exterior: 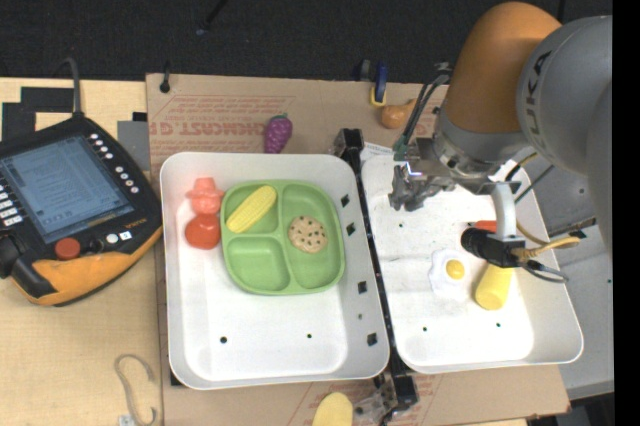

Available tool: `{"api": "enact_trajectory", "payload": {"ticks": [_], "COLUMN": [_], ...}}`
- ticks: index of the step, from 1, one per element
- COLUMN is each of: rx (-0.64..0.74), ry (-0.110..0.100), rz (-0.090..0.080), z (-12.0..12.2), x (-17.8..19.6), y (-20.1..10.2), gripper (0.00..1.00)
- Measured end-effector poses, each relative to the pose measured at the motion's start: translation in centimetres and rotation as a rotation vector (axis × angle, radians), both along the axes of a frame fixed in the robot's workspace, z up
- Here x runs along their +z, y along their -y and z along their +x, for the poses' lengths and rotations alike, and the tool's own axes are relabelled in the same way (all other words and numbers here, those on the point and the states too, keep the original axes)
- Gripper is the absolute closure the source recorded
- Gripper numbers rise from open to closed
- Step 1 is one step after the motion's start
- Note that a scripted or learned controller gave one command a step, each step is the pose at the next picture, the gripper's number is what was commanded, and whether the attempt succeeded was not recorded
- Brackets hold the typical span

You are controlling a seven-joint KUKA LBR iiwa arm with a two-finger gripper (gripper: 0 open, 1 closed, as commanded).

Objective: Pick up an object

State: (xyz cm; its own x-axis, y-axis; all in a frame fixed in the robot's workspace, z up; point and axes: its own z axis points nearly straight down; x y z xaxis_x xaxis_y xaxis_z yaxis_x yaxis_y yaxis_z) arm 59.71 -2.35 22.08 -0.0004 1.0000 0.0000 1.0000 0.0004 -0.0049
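the pincer (410, 186) is seen low over the top left part of the right bin (470, 334), above bare white floor. whether it is open or closed cannot be told, and nothing is seen held in it. the fried egg (447, 272) and a yellow toy (492, 286) are found near, lower and to the right. if a grab is made here, only air may be caught. a small red thing (483, 228) is half hidden and cannot be named.

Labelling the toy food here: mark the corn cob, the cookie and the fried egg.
corn cob (249, 208), camera view, middle of the yellow cob.
cookie (307, 234), camera view, centre of its top face.
fried egg (454, 268), camera view, on the yolk.
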Motion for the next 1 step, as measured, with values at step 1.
{"api": "enact_trajectory", "payload": {"ticks": [1], "rx": [0.000], "ry": [0.005], "rz": [0.001], "z": [1.71], "x": [1.18], "y": [-0.11], "gripper": [1.00]}}
